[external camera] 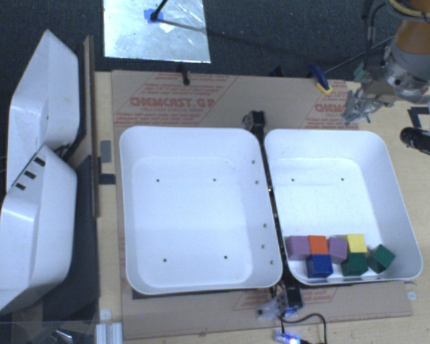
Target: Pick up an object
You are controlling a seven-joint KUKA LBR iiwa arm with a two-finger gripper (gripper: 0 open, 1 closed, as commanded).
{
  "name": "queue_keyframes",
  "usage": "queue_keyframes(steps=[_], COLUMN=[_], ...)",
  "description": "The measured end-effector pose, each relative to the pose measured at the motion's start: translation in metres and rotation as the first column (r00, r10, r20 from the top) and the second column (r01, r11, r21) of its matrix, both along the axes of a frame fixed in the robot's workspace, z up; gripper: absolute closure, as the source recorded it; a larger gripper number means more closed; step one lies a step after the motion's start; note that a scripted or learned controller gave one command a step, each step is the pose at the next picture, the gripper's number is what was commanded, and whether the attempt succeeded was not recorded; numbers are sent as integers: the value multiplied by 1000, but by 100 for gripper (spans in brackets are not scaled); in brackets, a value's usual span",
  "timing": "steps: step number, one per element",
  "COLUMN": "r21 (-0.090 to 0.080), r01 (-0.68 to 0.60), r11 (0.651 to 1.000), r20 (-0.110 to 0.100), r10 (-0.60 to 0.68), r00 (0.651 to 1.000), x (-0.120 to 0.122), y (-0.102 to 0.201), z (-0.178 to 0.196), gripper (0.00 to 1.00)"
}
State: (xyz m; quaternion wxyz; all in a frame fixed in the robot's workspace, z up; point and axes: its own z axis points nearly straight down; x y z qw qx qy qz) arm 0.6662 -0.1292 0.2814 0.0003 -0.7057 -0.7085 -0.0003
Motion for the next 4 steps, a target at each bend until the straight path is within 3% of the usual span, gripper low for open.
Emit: queue_keyframes(steps=[2, 4], r21=[0, 1], r01=[-1, -1], r11=[1000, 1000], r20=[1, 1], r10=[1, 1], r00=[1000, 1000], x=[-8, -30], y=[109, 215], z=[-2, -9], gripper=[100, 100])
